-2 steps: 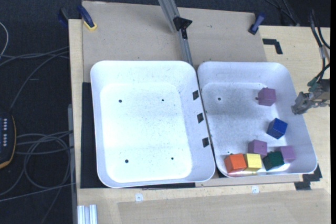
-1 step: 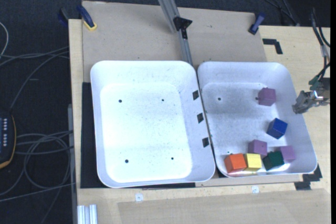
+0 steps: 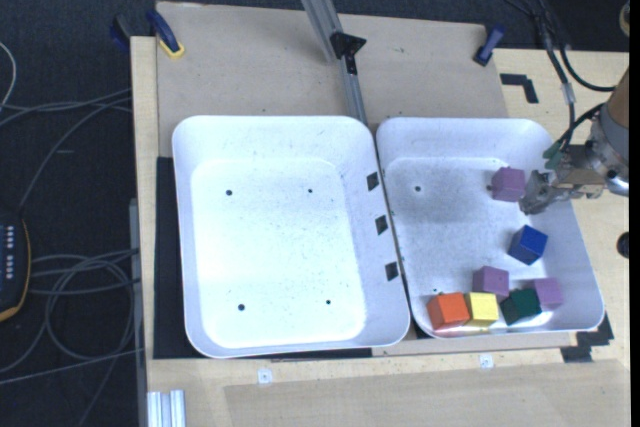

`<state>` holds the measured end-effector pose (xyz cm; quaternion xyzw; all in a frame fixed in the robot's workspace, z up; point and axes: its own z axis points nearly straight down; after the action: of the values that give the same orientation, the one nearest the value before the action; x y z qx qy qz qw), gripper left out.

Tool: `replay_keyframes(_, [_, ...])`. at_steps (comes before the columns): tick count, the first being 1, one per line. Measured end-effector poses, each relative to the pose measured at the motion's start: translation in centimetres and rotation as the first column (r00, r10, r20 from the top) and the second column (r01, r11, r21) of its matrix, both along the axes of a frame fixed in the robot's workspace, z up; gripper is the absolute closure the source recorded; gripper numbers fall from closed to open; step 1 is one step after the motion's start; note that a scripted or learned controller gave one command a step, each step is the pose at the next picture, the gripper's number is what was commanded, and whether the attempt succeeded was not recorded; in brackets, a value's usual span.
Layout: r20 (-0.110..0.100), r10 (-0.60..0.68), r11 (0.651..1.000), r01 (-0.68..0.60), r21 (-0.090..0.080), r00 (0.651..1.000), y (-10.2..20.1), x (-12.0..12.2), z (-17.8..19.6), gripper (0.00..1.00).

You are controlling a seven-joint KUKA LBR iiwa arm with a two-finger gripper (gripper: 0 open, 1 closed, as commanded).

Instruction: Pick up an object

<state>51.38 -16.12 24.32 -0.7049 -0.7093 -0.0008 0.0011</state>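
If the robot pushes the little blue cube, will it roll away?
Probably not. The small blue cube has flat faces, so it should slide or tip over once rather than roll. It looks solid, so likely stiff. It sits apart from the other blocks in the right white bin, so a push could scoot it freely.

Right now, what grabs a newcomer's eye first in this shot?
Probably the cluster of coloured blocks in the near corner of the right bin: orange block, yellow block, green block and two purple ones. Next, the gripper reaching in from the right, with a purple block right beside its tip and a blue block just below. The left bin is a broad white expanse by contrast.
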Motion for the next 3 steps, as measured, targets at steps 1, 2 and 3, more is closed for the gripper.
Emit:
replay_keyframes(1, [0.001, 0.002, 1.000, -0.002, 0.001, 1.000, 6.1, 0.7, 0.6, 1.00])
replay_keyframes(2, [0.000, 0.001, 1.000, -0.001, 0.001, 1.000, 11.2, 0.3, 1.3, 1.00])
replay_keyframes(3, [-0.002, 0.001, 1.000, -0.001, 0.000, 1.000, 16.6, 0.0, 0.1, 1.00])
